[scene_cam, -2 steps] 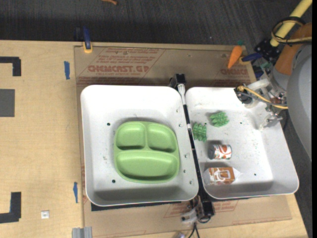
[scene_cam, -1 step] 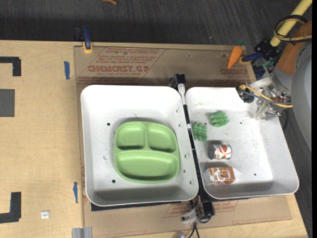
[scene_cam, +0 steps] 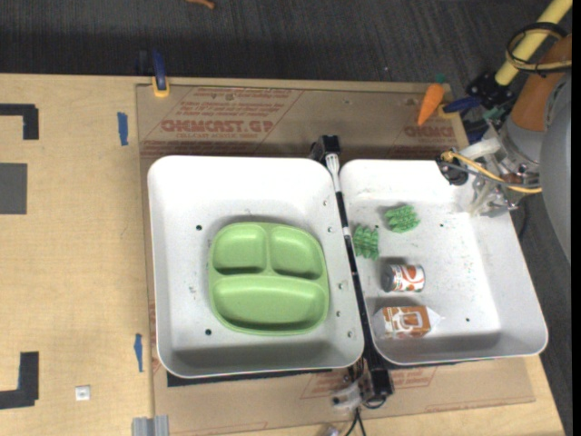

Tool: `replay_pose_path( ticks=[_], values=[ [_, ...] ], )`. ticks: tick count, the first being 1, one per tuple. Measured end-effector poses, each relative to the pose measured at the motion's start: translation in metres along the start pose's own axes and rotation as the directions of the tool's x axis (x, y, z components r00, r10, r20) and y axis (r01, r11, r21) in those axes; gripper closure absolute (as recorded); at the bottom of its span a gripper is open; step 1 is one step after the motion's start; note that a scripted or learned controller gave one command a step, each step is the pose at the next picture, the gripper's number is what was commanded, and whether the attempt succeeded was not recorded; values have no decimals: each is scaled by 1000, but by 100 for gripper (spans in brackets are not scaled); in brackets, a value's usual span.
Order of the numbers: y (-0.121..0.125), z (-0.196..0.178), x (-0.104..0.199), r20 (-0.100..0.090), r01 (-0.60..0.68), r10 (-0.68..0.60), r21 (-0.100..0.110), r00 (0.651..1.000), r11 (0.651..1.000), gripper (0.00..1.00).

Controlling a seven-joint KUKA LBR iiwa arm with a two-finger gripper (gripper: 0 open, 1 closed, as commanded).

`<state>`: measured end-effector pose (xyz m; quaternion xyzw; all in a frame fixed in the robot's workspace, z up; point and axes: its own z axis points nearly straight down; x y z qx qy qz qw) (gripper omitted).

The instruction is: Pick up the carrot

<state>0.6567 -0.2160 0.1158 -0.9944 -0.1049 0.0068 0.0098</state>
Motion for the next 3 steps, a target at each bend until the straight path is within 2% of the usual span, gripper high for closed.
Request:
replay_pose_path(
  ticks=[3],
  values=[
    [-2, -30, 1, 2, 8, -8, 0, 1000, 1000, 100]
  ],
)
